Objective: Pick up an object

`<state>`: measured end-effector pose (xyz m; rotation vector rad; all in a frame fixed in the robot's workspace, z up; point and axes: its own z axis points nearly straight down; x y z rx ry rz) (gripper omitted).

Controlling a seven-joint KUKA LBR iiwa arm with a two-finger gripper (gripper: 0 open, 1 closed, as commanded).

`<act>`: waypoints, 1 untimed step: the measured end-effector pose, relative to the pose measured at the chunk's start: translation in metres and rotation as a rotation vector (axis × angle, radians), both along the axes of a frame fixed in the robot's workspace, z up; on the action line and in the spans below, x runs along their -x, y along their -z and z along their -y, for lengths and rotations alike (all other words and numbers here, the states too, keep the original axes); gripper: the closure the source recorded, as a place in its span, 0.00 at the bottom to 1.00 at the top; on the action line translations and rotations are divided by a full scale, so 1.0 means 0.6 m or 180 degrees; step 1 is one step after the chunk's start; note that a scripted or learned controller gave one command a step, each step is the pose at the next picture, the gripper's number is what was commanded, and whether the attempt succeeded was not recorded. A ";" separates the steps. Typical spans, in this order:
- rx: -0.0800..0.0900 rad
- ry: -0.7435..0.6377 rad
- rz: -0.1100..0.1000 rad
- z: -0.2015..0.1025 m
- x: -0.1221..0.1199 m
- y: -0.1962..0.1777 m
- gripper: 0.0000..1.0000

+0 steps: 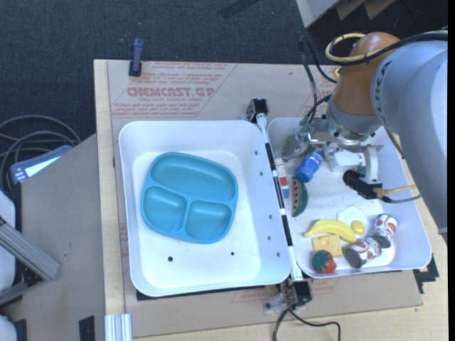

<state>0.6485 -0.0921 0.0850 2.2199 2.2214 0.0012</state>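
Single fixed camera above the bench (178, 91), looking down at a slant, both white bins (135, 190) in frame

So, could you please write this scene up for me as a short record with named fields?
left bin: holds a blue divided tray
right bin: blue cylinder, watermelon slice, banana, fried egg, two red-and-white cans, a strawberry-like piece, an orange block
gripper: low over the far end of the right bin, beside the blue cylinder
grasp: nothing seen held
bench: clear sheet with red print under the bins
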 end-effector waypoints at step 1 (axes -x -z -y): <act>0.0000 -0.0001 -0.0003 0.013 -0.030 0.000 0.00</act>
